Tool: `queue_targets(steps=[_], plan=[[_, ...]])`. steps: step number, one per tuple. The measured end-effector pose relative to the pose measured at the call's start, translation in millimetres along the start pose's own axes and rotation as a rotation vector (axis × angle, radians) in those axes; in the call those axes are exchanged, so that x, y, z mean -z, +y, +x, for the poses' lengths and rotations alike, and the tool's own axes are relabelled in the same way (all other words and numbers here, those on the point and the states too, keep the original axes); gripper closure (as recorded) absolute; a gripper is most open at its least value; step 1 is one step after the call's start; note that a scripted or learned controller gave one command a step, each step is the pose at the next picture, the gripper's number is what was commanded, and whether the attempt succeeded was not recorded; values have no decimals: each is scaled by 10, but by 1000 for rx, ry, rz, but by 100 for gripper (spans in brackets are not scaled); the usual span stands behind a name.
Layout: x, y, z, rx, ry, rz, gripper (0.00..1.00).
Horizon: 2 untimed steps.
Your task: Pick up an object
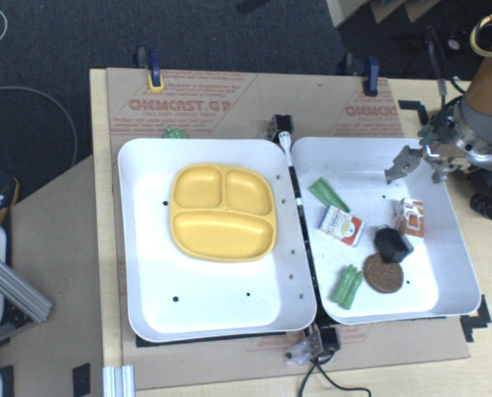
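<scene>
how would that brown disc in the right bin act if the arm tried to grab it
The brown disc lies flat and low, so fingers may struggle to get under its edge. It touches the black block, which could shift with it. If tipped onto its round rim, it would probably roll.

A divided plate (pixel 223 212) lies in the left bin (pixel 146 279); the right bin (pixel 452 296) holds several small items.

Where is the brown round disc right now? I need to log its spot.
The brown round disc lies in the right bin, near its front edge, just below the black object and right of a green piece.
</scene>
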<state>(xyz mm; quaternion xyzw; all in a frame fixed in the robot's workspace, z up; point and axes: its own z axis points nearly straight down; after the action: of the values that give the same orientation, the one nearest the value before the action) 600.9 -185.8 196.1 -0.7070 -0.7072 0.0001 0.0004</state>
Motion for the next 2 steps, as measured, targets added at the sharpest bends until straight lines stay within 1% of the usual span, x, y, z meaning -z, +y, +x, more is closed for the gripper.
queue_targets(steps=[1,2], plan=[[-1020,-589,-180,-5,4,11,0],[-852,-536,-174,-1,-2,-3,100]])
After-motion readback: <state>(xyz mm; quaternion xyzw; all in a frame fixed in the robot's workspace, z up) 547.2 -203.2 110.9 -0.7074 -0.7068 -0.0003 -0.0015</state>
